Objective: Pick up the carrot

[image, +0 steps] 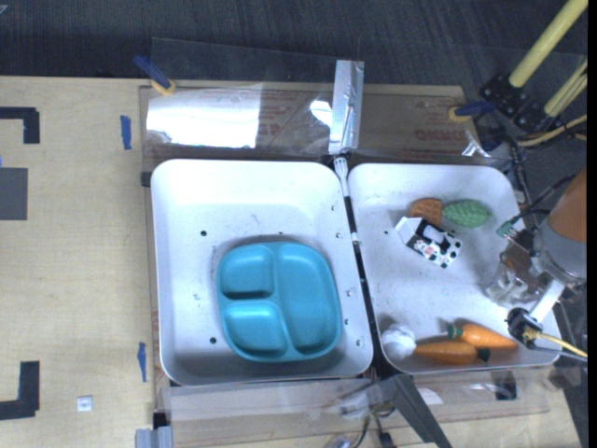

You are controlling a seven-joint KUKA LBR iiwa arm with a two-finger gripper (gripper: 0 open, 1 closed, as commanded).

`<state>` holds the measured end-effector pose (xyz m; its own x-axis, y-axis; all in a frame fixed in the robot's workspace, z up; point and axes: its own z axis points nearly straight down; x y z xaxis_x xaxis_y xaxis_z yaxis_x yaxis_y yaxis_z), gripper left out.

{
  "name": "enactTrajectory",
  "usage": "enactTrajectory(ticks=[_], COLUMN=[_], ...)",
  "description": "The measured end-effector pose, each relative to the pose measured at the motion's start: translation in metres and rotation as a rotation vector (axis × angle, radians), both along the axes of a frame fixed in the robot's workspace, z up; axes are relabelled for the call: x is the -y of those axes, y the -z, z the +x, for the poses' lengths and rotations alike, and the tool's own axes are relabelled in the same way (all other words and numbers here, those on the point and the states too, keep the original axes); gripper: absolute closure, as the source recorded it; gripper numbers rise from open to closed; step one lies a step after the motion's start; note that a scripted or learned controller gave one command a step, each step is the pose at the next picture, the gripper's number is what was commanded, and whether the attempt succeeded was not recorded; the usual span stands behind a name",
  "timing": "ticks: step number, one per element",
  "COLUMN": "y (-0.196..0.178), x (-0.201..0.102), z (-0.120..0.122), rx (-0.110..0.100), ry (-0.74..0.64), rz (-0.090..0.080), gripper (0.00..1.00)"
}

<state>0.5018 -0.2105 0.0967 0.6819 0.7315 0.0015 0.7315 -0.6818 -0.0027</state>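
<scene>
The pincer (519, 283) hangs low over the right edge of the right bin (401, 187), a cluster of grey metal parts below the arm's orange band; whether it is spread or pressed together cannot be told from this angle, and nothing is seen caught in it. Just nearer than it, along the near wall of that same bin, lies the carrot (483, 335), orange, on its side, its green top pointing left. Touching the carrot on its near left is a longer orange piece (446, 350), also on its side, with a small white object (399, 342) at its left tip in the bin's near left corner. Farther back in the bin sit a green leaf-shaped item (465, 214), a brown-orange item (427, 208) just left of it, and a white block with black and red marks (431, 244) a little nearer. The left bin (177, 203) holds a blue divided tray (278, 299) with three compartments. Both bins rest on the light wooden desk (70, 278).
</scene>
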Motion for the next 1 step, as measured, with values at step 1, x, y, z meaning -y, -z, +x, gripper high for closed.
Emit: enactTrajectory(ticks=[1], y=[0.0084], x=[0.0038], z=[-0.0178], rx=[0.009], ry=[0.013], rz=[0.003], gripper=[1.0])
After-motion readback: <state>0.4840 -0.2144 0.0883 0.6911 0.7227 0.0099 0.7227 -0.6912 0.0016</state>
